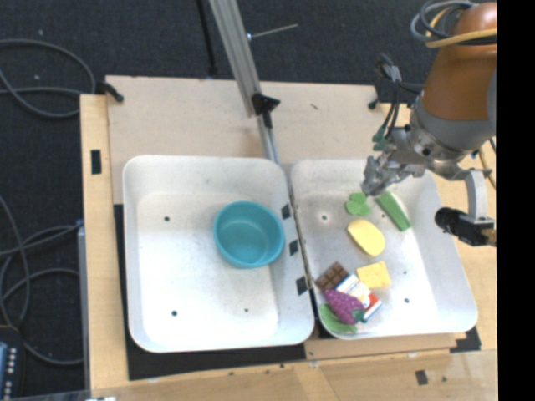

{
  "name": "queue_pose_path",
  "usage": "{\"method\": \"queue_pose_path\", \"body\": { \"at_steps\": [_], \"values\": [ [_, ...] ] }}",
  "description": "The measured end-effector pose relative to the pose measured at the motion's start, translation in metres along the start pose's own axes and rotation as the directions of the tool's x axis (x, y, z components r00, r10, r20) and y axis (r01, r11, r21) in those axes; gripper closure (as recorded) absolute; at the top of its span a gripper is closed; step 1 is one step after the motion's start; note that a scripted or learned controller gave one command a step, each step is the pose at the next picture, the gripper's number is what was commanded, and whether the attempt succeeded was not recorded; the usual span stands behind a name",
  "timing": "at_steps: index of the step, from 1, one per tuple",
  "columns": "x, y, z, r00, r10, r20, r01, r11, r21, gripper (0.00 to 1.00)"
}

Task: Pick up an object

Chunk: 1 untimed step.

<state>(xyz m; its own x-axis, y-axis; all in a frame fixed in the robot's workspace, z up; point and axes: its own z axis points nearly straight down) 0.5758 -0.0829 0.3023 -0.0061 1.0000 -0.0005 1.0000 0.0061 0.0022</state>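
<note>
over the right bin (pixel 443 266), near its far edge, the hand (pixel 378 180) hangs just above a green stick-shaped piece (pixel 393 210) that lies slanted on the bin floor, with a small green lump (pixel 358 204) just beside it to the left; whether the hand's tips touch either piece cannot be told, and how wide it stands cannot be told either, since it shows as one dark blur. nearer the camera from the green pieces lies a yellow oval piece (pixel 366 237), apart from them, and nearer still a yellow block (pixel 374 275). at the bin's near left corner a small pile gathers: a brown chocolate-like bar (pixel 332 275), a purple bunch (pixel 342 305), a little white and red piece (pixel 364 304), and a pale green edge (pixel 334 327) under them; what the pile's smaller bits are is too fine to tell. the left bin (pixel 167 307) holds a blue bowl (pixel 248 234), upright, close to its middle and toward the divider between the bins. both bins sit side by side on the tan tabletop (pixel 175 115), and a metal pole (pixel 238 53) slants up from the tabletop behind the bins. the arm (pixel 458 82) reaches in from the right, orange above grey.
</note>
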Motion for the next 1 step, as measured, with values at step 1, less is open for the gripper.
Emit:
{"method": "queue_pose_path", "body": {
  "at_steps": [1],
  "values": [
    [0.0492, 0.0141, 0.0226, 1.0, 0.001, 0.0, -0.001, 1.0, 0.003, 1.0]
  ]
}}
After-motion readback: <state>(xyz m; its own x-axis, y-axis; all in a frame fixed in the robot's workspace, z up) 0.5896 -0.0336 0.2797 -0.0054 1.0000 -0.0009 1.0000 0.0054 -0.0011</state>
